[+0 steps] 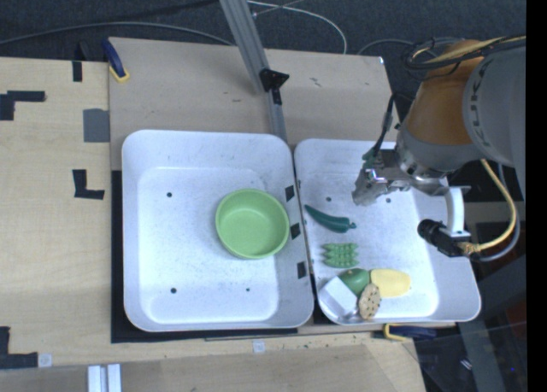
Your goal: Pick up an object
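My gripper [369,189] hangs over the back half of the right bin [444,283], its fingers pointing down and to the left. In that bin a dark green pepper-like piece [330,219] lies just left and in front of the gripper, apart from it. A green pea pod [339,254] lies further forward. In the front corner a green round piece [353,280], a yellow lemon-like piece [391,282], a white block [338,297] and a speckled brown cookie [369,301] lie bunched together. I see nothing between the fingers.
The left bin [171,288] holds a light green bowl [251,224] near its right side. A grey pole [244,27] slants across the bench behind the bins. The arm with its orange band [440,104] and cables stands over the right bin's far right.
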Tool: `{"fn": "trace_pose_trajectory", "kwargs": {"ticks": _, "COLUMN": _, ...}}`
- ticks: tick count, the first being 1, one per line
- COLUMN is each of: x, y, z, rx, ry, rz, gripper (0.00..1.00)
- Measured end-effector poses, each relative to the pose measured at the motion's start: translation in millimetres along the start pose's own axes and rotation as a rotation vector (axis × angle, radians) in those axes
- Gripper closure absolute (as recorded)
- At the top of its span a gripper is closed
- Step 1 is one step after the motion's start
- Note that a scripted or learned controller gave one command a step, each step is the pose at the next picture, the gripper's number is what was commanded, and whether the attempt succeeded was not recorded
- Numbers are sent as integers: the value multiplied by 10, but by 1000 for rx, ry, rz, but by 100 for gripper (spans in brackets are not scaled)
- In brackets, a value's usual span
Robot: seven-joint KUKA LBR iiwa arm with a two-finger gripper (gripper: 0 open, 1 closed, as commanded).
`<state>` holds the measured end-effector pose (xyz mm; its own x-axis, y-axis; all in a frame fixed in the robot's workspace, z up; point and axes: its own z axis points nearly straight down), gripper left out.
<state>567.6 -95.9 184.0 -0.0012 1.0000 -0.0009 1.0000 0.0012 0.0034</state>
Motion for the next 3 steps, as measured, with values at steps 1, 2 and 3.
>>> {"fn": "trace_pose_trajectory", "kwargs": {"ticks": 1, "x": 89, "y": 26, "z": -591, "rx": -2, "ry": 0, "rz": -2, "gripper": 100}}
{"fn": "trace_pose_trajectory", "kwargs": {"ticks": 2, "x": 94, "y": 27, "z": -631, "rx": 4, "ry": 1, "rz": 0, "gripper": 100}}
{"fn": "trace_pose_trajectory", "kwargs": {"ticks": 3, "x": 622, "y": 237, "z": -680, "rx": 4, "ry": 3, "rz": -6, "gripper": 100}}
